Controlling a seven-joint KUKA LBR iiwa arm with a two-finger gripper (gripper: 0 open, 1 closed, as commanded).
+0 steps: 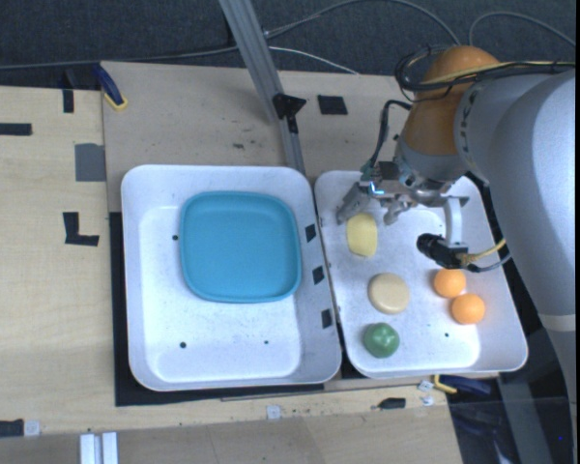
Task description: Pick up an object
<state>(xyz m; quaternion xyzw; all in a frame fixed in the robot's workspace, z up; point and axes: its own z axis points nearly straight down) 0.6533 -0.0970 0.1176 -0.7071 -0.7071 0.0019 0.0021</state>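
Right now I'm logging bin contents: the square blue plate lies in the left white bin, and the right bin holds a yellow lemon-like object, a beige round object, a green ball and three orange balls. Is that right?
Not quite: the camera view shows two orange balls, not three. The rest stands: the square blue plate lies in the left white bin, and the right bin holds the yellow lemon-like object, the beige round object and the green ball.

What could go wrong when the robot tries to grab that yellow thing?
1. The yellow lemon-like object looks round and smooth, so it might slip or roll away if the gripper closes off-center.
2. It lies near the right bin's left wall, so a finger could bump that wall.
3. The cream round object sits just below it; a nudged lemon could roll into it and shift things.
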